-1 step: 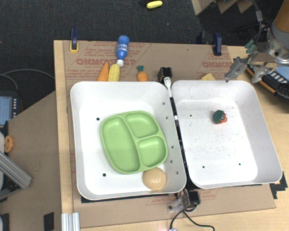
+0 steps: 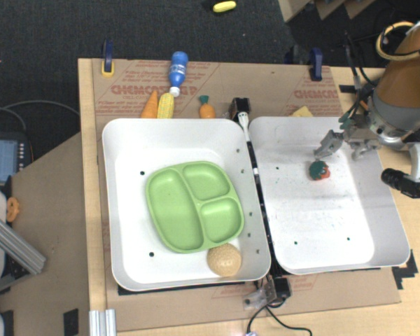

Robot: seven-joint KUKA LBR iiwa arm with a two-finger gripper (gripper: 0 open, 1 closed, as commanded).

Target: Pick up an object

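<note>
Nearest the lens, a tan ball (image 2: 225, 259) sits in the left bin (image 2: 122, 187) touching the green 3-section plate (image 2: 193, 206). Small red-green object (image 2: 318, 171) lies in the right bin (image 2: 336, 236) — gripper (image 2: 344, 143) just above-right, fingers spread, holding nothing.

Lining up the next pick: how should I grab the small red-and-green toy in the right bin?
Come straight down on the small red-and-green toy and close across its rounded body. It lies alone on the right white bin's floor, away from the walls.
</note>
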